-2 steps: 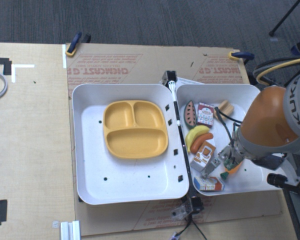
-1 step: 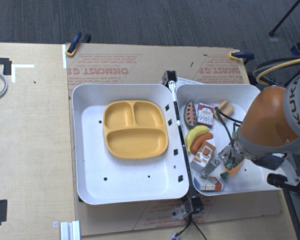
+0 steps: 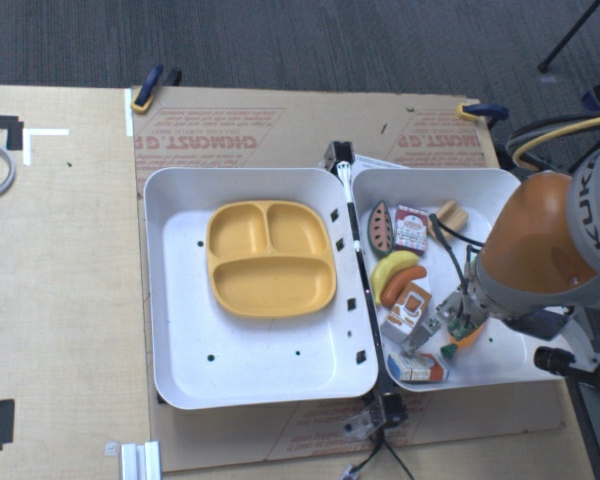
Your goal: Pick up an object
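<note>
Covering bench point(image 3: 60, 298): tan cardboard, two white bins point(image 3: 180, 368); dark carpet point(image 3: 280, 18) behind.

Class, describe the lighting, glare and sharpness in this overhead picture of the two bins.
Camera view: even, soft light; the yellow plate is sharp with faint sheen; the left bin shows mild glare on its rim; the gripper and nearby items look slightly soft.

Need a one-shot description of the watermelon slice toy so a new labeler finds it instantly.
Look in the right-hand white bin, at its upper-left corner beside the wall shared with the other bin. The watermelon slice lies there, just above the banana and left of the small red-and-white box. It is the only wedge with a green rind and dark-seeded red flesh.
</note>
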Controlling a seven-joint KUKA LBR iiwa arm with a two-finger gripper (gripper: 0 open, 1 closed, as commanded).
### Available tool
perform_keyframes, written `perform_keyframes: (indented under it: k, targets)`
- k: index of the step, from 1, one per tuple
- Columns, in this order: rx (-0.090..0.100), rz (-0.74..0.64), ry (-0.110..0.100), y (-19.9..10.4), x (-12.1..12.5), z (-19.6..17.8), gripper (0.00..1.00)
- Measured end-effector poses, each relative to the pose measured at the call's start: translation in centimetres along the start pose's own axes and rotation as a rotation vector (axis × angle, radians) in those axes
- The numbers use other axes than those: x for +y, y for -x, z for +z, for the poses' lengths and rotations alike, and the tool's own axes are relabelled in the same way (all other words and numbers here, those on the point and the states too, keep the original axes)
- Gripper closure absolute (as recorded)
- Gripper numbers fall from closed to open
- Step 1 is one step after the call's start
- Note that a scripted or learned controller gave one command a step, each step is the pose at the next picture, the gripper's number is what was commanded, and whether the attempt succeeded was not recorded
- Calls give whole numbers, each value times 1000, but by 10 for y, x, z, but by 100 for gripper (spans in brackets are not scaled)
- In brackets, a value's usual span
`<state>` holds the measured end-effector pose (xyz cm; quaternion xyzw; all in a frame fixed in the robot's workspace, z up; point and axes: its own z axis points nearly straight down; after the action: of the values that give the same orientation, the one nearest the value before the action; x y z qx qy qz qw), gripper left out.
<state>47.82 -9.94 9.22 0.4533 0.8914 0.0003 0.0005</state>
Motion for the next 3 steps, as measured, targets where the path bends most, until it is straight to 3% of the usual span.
perform_keyframes:
  k: [3]
  targets:
    - [0,0,0,0,0,0,0]
